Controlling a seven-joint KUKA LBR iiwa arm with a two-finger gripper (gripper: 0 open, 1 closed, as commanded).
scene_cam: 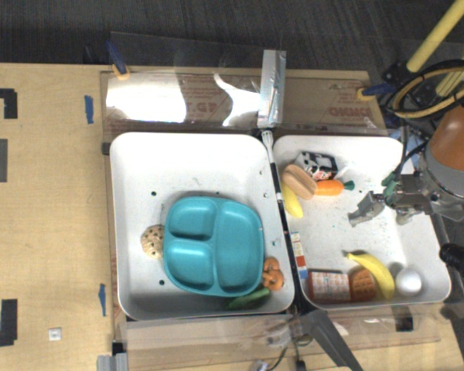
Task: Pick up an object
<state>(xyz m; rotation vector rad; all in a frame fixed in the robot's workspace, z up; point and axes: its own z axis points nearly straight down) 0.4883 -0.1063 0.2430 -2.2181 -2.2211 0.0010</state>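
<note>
Curved yellow banana [375, 272] with dark tip, right bin, claw [366, 209] above, grip state unclear

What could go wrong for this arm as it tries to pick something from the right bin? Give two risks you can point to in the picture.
1. The gripper hangs over a bare patch of the right bin, so a straight descent may grasp nothing.
2. The banana lies against the can and a round silver object; reaching for it could jostle its neighbours.

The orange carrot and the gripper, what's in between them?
In the camera view, just bare white bin floor lies between the small orange toy carrot and the grey gripper. Nothing else sits on that stretch.
</note>
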